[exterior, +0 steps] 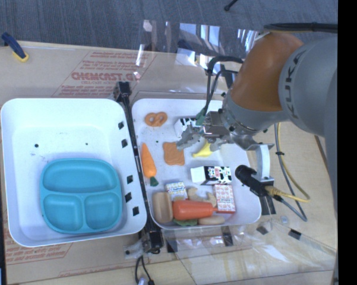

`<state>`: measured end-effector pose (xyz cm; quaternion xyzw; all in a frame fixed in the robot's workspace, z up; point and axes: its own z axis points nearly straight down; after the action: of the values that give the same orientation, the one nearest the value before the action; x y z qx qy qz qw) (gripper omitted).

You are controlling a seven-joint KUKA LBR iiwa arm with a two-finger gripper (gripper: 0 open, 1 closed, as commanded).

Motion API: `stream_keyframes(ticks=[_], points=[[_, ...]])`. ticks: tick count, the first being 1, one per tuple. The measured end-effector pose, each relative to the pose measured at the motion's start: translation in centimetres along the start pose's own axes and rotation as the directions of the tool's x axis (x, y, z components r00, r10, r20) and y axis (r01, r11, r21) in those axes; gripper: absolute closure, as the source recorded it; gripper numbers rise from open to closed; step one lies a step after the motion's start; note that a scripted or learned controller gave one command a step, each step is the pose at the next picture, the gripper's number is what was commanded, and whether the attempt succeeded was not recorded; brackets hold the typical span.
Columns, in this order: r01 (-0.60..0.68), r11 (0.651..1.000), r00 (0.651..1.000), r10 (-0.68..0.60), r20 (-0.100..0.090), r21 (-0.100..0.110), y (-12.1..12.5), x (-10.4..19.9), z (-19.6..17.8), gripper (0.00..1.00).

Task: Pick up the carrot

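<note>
Camera view: looking down at 2 white bins on bench, arm [285, 82] reaching in from right.
Gripper [191, 136]: hovering over upper-mid part of right bin [246, 215], fingers pointing left; can't tell if they're spread or pressed together, nothing visibly sitting betw. them.
Carrot [148, 161]: lying along right bin's left wall, green end toward cam, well left of gripper, apart from it.
Nearby items: pretzel [156, 119] sitting above carrot, brown cookie-like piece [173, 154] just right of it, yellow piece [202, 150] lying under gripper.
Bin front: hot dog [193, 209] + small boxes [224, 198] crowding together.
Left bin [24, 114]: holding teal divided tray [80, 195].
</note>
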<state>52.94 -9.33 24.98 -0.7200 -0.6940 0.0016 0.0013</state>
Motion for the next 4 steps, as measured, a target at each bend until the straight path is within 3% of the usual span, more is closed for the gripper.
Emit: stream_keyframes(ticks=[1, 2, 3, 4], points=[[0.135, 0.991, 0.991, -0.135, 0.0, 0.004, 1.2, 7.7, 6.1, 0.0], [0.19, 0.982, 0.982, -0.19, 0.001, -0.003, 3.3, 4.9, 5.8, 0.0], [0.209, 0.978, 0.978, -0.209, 0.002, -0.004, 3.7, 4.9, 5.8, 0.0], [0.385, 0.923, 0.923, -0.385, 0.014, -0.014, 3.2, -0.6, 14.3, 0.0]])
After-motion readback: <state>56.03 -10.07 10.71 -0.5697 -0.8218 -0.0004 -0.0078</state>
